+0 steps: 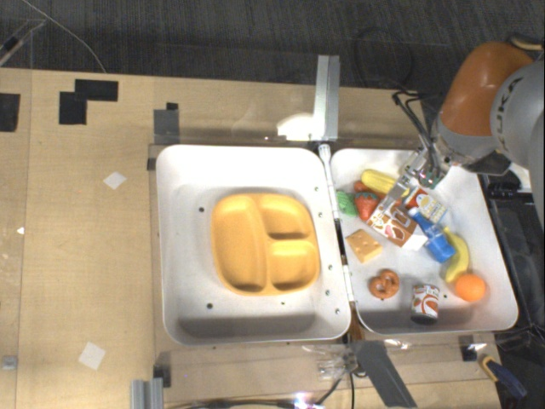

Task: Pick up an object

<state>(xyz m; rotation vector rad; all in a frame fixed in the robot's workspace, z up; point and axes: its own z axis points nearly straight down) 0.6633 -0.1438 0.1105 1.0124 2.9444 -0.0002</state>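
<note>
Here my arm (498,100) comes in from the upper right of the frame, its orange band showing above the wrist, and bends down over the right bin (494,228). My gripper (419,179) hangs low over the upper middle of that bin, just above the cluster of toys. From this angle I cannot tell how wide it stands, or whether anything is caught in it; the tip is small and blurs into the objects beneath.

The right bin holds everything loose. A yellow corn-like piece (377,180) lies at upper left, with a green piece (345,202) and a red strawberry (366,205) just below it. A red-and-white carton (397,225) sits directly under my gripper, touching a blue block (437,244). A banana (459,258) curves along the right side, ending beside an orange (469,289). Lower down lie a cracker (365,245), a pretzel (384,285) and a small can (425,302).

The left bin (183,228) holds a yellow divided tray (264,241), sitting in its middle.
</note>
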